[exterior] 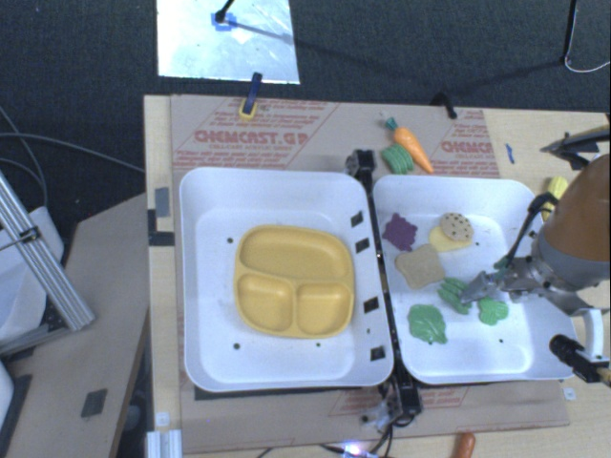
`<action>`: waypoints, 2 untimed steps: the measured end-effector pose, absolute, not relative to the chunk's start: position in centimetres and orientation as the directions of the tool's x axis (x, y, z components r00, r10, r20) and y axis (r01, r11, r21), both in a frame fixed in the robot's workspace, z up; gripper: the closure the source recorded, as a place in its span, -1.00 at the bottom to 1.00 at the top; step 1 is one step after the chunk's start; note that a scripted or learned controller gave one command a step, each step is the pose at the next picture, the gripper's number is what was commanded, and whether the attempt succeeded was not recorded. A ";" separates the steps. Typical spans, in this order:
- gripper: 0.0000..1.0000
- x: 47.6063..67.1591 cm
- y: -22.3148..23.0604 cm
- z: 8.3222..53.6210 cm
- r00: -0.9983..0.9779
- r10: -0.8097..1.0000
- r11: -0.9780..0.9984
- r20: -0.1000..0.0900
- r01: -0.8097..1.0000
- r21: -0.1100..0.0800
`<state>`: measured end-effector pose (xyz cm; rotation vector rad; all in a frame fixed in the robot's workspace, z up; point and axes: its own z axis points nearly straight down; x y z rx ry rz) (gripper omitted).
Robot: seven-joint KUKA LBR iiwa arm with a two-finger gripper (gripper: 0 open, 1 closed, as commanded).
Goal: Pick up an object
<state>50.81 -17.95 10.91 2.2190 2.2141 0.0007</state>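
we see the gripper (480, 284) low in the right bin (516, 356), right by some green toy food (454, 293). we cannot tell if it pinches anything.

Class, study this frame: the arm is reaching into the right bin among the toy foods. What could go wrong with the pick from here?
1. The end effector sits low among crowded pieces: a green piece, a tan slice and another green piece lie close together, so it might nudge or catch two at once.
2. These pieces look flat against the right bin, so the grasp may slip off.
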 end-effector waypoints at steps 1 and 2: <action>-1.00 48.5 -20.8 9.2 0.002 1.000 -0.002 0.000 1.000 0.000; -1.00 55.0 -20.5 8.5 -0.007 1.000 0.007 -0.002 1.000 0.007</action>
